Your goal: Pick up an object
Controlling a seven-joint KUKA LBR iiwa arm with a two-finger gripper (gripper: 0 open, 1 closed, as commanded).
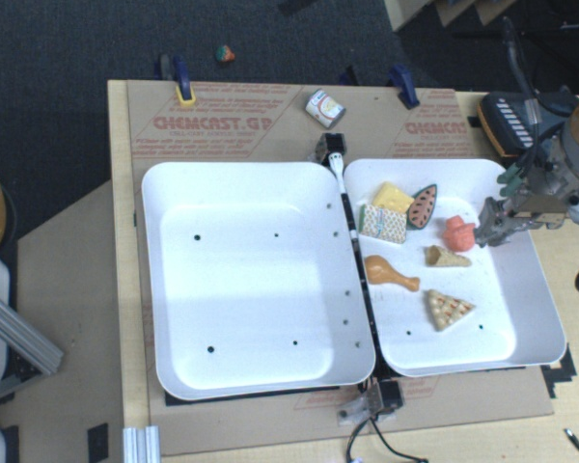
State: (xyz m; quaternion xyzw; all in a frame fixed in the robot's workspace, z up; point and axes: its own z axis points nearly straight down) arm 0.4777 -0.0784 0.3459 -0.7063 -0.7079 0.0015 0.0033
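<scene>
From my remote station: the grey arm enters at the right edge and bends down over the right shallow white plastic bin, its dark metal claw lowered at that bin's right side. Whether the claw is parted or closed, I cannot tell; nothing visibly sits between its tips.

Just left of the claw, and seemingly touching it, lies a small round red toy. Below that toy rests a tan lumpy piece. Further left lie a yellow cheese-like wedge, a pale speckled square block and a watermelon-slice toy with a green rim, clustered near the bin's upper left. A brown drumstick-shaped toy lies near the divide between the bins, and a triangular pizza-slice toy lies toward the lower middle.

The left shallow white plastic bin adjoins it. On the brown printed tabletop behind the bins stands a small white carton.
</scene>
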